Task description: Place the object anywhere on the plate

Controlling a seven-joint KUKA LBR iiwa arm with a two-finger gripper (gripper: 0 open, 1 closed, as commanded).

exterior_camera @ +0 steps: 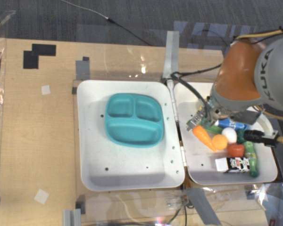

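Gripper [198, 120] low in right bin [193, 168], frame right, over toy pile; jaw state: cannot tell. Carrot [203, 136] just below it. Teal plate [133, 120] mid left bin [92, 173], bare.

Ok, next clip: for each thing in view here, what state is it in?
Teal plate: flat in the left bin, nothing on it.
Gripper: down in the right bin, over the toys; grip unclear.
Orange carrot: lying in the right bin.
White ball: resting among the toys.
Red toy: resting in the right bin.
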